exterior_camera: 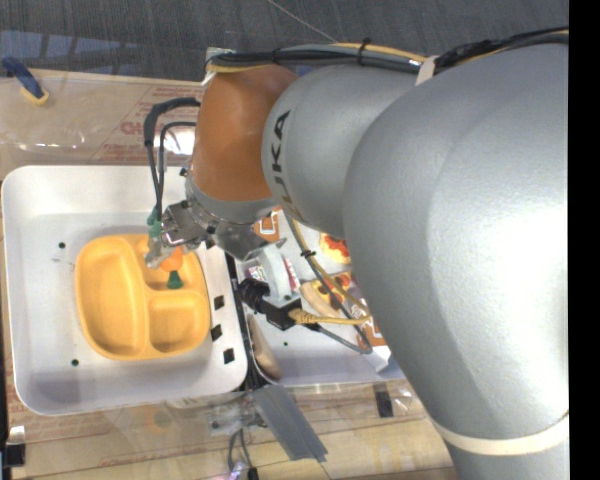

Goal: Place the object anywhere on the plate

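Note:
A yellow plate (130, 303) with divided compartments lies in the left white bin (35, 208). A small orange object with a green top (174, 276), like a toy carrot, sits at the plate's right side, on or just above the ridge between compartments. My gripper (160, 246) hangs over the plate's right edge, right above and touching or nearly touching the orange object. The grey arm with its orange band (230, 148) hides most of the gripper from above.
The right bin (310, 363) is largely covered by the arm; several small items, among them a white packet (280, 268) and a dark piece (265, 308), lie along its left side. A blue-and-yellow tool (25, 80) rests on the bench at the far left.

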